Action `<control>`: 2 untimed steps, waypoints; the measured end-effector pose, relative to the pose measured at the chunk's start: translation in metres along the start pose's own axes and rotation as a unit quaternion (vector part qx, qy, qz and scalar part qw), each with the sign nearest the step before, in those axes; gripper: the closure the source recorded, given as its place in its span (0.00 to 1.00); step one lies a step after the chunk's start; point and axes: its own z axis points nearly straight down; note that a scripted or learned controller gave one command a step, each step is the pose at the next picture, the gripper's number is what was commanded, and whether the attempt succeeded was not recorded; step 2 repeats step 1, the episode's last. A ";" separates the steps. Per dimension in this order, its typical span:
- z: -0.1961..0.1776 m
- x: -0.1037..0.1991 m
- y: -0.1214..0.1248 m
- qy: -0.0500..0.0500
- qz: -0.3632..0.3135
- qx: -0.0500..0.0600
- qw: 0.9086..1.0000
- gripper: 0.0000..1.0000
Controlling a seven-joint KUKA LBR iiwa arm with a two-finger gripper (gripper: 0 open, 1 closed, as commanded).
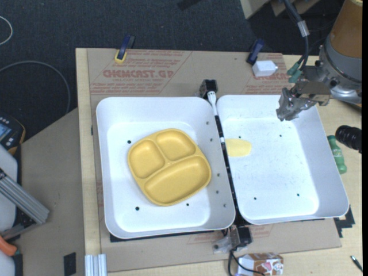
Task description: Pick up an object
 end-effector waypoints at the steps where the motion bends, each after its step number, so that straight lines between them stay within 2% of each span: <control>1: 0.023 0.121 -0.020 0.000 -0.002 -0.001 1.000 1.00; 2: 0.023 0.121 -0.020 0.000 -0.002 -0.001 1.000 1.00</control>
